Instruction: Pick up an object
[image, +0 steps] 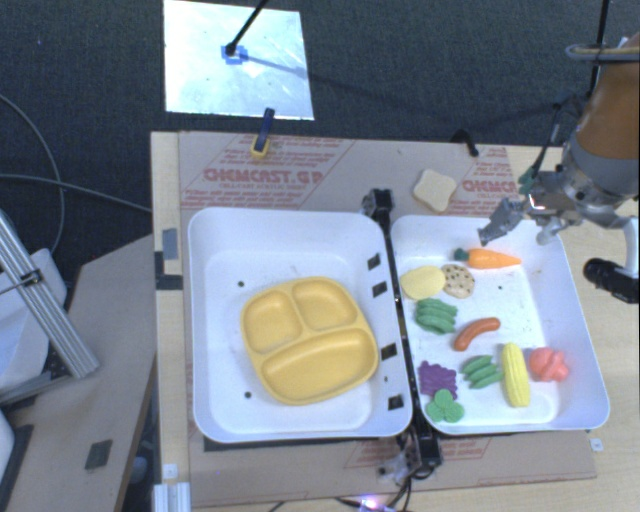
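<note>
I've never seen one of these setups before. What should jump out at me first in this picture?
Probably the big yellow divided plate lying alone in the left bin. Next, the right bin with its scatter of toy food: a carrot, corn, a sausage, grapes and more. Above that bin's far edge hangs the arm's gripper, close over the carrot.

Two white bins (290, 225) are seen on the counter. A yellow divided plate (308, 338) lies in the left one. In the right bin are an orange carrot (493, 259), a speckled tan cookie (458, 281), green beans (435, 316), purple grapes (436, 378), yellow corn (514, 373) and a reddish sausage (476, 332).
</note>
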